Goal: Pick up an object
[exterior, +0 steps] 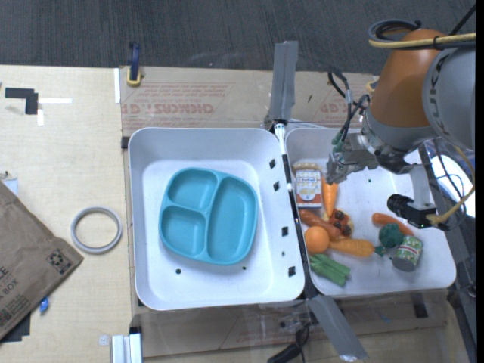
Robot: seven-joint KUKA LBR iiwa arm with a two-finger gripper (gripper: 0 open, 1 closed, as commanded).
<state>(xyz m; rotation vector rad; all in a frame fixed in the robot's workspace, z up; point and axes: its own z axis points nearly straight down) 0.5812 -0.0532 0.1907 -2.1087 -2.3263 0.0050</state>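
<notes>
One gripper (338,165) hangs low in the right bin (431,274). I cannot tell if it is pinched or spread, because it looks small and dark from up here.

Just under it stands a small carrot (330,196), and that looks like the easiest thing to pick. I think it should drop straight down over the carrot's top end and close slowly, so the carrot does not roll away.

Right beside the carrot, on the side away from the arm, lies a little food packet (308,184). It is so close that a finger could bump it. Below the carrot sit an orange ball (317,239), a longer carrot (352,246) and a green pod (330,268). Near the arm are a small can (407,253) and a green veggie (390,235).

Far off, in the left bin (151,278), rests a blue plate (208,215).
</notes>
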